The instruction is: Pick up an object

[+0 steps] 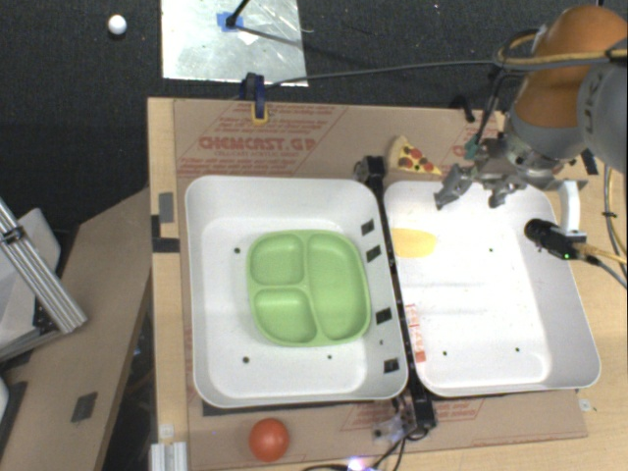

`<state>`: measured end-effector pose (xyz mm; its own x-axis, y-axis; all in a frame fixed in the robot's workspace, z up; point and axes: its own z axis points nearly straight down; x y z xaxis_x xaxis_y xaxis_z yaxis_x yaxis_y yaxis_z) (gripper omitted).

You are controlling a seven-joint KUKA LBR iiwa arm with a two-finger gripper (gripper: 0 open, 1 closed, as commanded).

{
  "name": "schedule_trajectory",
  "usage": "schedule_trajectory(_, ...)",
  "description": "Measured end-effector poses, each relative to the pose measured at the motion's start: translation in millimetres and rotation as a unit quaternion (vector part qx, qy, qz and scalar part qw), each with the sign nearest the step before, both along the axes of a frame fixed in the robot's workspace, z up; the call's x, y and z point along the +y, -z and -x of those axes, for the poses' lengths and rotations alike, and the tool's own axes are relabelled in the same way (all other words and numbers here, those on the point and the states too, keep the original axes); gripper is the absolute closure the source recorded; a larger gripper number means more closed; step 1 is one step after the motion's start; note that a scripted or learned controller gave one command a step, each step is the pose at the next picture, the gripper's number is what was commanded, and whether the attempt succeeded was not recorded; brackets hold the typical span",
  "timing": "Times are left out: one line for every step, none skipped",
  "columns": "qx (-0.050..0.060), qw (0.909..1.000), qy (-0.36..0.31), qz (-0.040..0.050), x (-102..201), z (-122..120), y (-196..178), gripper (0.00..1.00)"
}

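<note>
End effector (475, 192) open above right bin (510, 361)

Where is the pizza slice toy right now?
The pizza slice lies outside the bins on the cardboard, just behind the back left corner of the right bin, left of the gripper in the camera view.

Cardboard-covered bench (294, 135) carries two white bins (211, 263) side by side; pizza slice (414, 157), orange ball (269, 439).
</note>
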<state>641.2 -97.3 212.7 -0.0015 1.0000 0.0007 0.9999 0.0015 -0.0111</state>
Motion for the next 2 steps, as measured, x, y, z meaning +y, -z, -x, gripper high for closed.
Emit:
schedule_trajectory(-0.006,1.0,-0.001,0.0005,0.1,-2.7,-8.0,0.0)
schedule_trajectory(-0.006,1.0,-0.001,0.0006,0.6,-8.9,34.5,0.0)
